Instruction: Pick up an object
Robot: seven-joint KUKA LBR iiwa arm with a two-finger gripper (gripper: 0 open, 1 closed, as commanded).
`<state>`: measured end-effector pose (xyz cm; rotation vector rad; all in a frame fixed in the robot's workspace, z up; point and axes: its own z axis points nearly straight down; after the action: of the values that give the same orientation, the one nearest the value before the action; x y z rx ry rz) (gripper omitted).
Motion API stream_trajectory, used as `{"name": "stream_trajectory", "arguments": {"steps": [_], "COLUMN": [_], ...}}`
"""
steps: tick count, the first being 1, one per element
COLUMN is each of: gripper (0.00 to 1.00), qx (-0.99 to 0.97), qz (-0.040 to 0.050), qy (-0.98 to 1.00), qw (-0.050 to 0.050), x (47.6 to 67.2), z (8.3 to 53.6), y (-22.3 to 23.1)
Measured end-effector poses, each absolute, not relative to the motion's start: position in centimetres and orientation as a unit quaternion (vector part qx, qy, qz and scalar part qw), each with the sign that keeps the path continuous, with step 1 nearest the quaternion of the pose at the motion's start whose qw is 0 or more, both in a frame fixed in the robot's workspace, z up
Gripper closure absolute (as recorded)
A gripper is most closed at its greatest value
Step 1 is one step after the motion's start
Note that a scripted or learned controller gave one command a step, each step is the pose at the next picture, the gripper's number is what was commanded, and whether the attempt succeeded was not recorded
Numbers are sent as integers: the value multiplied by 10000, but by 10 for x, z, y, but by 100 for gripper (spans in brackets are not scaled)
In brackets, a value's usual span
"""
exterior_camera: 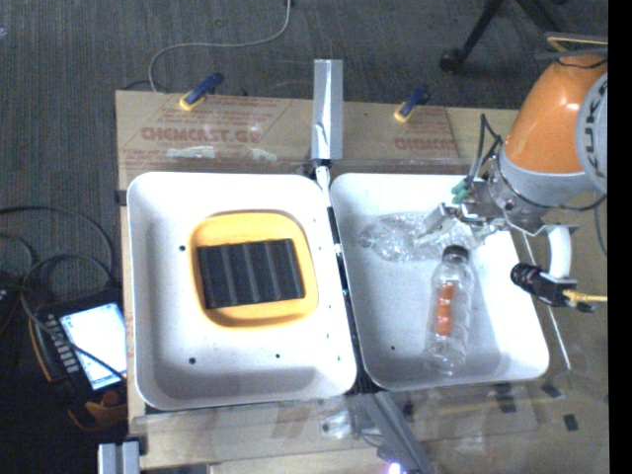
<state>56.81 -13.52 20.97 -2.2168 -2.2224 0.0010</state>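
you have two shallow white bins side by side on the bench. in the right-hand bin (513, 358), nearest the camera, a clear plastic bottle with an orange label (447, 309) lies on its side, cap pointing toward the far wall, its base close to the near rim. beyond it, a crumpled clear plastic wrapper (395, 235) sits in the far half of that bin, toward the divider. the left-hand bin (158, 363) holds a yellow rectangular tray with a dark ribbed insert (253, 270), lying flat near its middle with white floor showing on all sides.

the gripper (464, 210) hangs over the far right corner of the right-hand bin, just beyond the bottle's cap and beside the wrapper's right end. you cannot tell its grip from this view, and nothing is seen held in it.

the bottle has open floor to its left and a narrower strip to its right before the bin wall. behind the bins, a cardboard sheet (197, 131) carries two yellow-and-blue clamps (200, 91).
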Motion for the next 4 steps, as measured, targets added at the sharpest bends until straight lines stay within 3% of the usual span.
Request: {"name": "stream_trajectory", "arguments": {"steps": [1, 2, 3, 4], "gripper": [0, 0, 100, 100], "qx": [-6921, -6434, -6430, -5703], "qz": [9, -103, -131, -35], "qy": [-7218, -7651, -7653, -8213], "qw": [11, -243, -278, -100], "x": [552, 513, 516, 569], "z": [105, 98, 109, 94], "y": [-201, -184, -183, -180]}}
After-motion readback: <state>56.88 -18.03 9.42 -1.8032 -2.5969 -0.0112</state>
